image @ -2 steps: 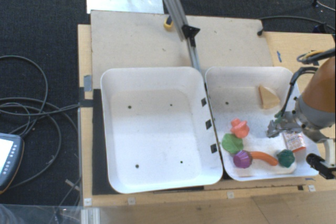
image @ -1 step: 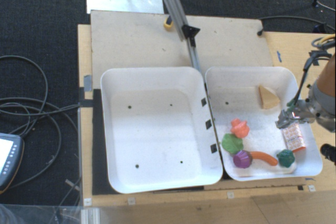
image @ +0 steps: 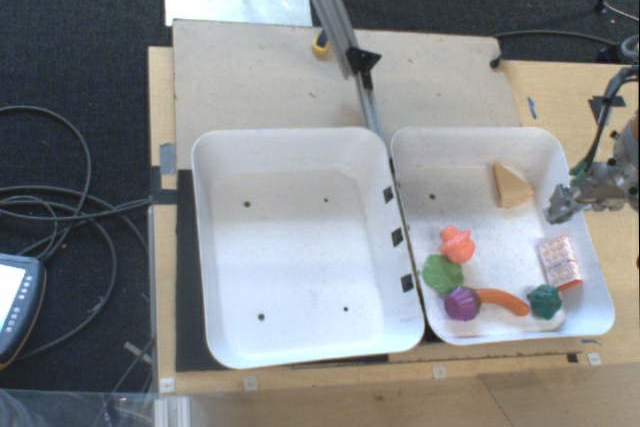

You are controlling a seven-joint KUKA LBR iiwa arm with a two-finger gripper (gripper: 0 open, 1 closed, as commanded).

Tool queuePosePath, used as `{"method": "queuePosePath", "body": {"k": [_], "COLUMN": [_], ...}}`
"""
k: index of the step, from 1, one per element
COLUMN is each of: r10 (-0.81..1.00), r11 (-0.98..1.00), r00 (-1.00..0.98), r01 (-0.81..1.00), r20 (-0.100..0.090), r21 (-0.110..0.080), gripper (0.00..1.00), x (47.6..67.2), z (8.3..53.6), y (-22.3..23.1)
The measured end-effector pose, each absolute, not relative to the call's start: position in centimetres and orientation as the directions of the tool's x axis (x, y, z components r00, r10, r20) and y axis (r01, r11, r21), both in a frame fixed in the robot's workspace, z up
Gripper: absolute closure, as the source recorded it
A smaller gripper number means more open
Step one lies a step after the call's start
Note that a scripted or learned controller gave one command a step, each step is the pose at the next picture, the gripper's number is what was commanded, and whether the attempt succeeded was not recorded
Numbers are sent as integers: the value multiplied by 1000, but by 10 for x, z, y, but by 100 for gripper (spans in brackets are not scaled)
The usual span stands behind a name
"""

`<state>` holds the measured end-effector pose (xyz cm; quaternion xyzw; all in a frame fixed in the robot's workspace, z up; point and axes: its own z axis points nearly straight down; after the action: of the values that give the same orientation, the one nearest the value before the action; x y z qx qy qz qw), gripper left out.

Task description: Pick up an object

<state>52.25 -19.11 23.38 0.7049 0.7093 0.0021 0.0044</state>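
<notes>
We're eyeing the right bin [image: 575, 177], where every candidate sits: a tan wedge [image: 511, 185] near the back, alone on bare floor, and a patterned box [image: 559, 261] by the right wall. Toward the front there's a cluster: orange piece [image: 456, 243], green lump [image: 440, 272], purple piece [image: 461, 303], a carrot-like stick [image: 500, 300] and a teal piece [image: 545, 300], several touching or nearly so.

The gripper [image: 560, 205] hangs at the bin's right rim, between wedge and box, and we can't tell how it's set from this angle; nothing shows in its grasp.

For a clean pick we'd go for the wedge or the box, since each stands apart from its neighbours. We'd centre over the piece, square to its flat sides, and descend straight. The box sits near the wall, so clearance there looks tight. The cluster invites nudging a neighbour. The left bin [image: 205, 245] isn't in play.
</notes>
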Motion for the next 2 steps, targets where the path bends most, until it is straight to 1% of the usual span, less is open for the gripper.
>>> {"method": "queuePosePath", "body": {"k": [1, 2], "r10": [1000, 1000], "r11": [6, 11], "r00": [-6, -11], "r01": [1000, 1000], "r20": [-2, 2], "r21": [6, 2], "gripper": [100, 100], "x": [524, 528], "z": [273, 260], "y": [-191, -131]}}
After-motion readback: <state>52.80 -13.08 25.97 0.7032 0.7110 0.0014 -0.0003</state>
